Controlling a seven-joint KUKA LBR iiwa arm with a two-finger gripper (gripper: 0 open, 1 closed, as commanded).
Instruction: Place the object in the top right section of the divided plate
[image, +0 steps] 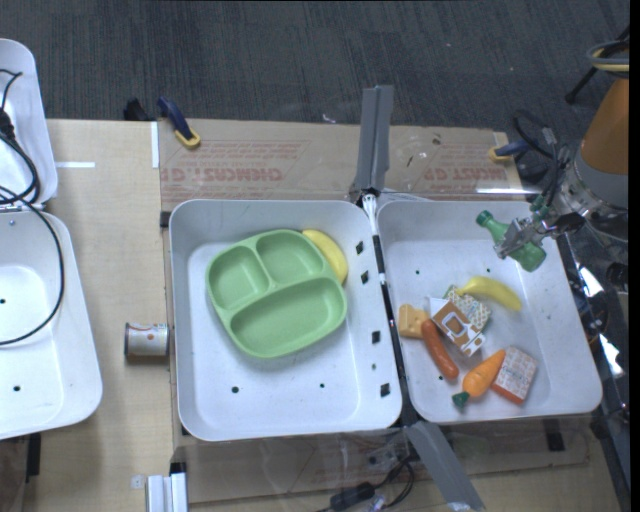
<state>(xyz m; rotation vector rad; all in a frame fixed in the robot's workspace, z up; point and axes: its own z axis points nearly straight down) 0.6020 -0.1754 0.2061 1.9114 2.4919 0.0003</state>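
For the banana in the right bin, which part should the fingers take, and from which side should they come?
Probably the middle of the banana, coming straight down from above. It lies flat on the floor of the right bin, long axis running left-right, so the fingers would best close across its narrow width. Its far side is open; the small carton sits close on the near side.

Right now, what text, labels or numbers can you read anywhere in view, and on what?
Cardboard sheet behind the bins: red printed lettering, upside down and too blurred to read.
Small carton in the right bin: printed pattern, no legible words.
Orange packet in the right bin: print too small to read.
Nothing else carries text.
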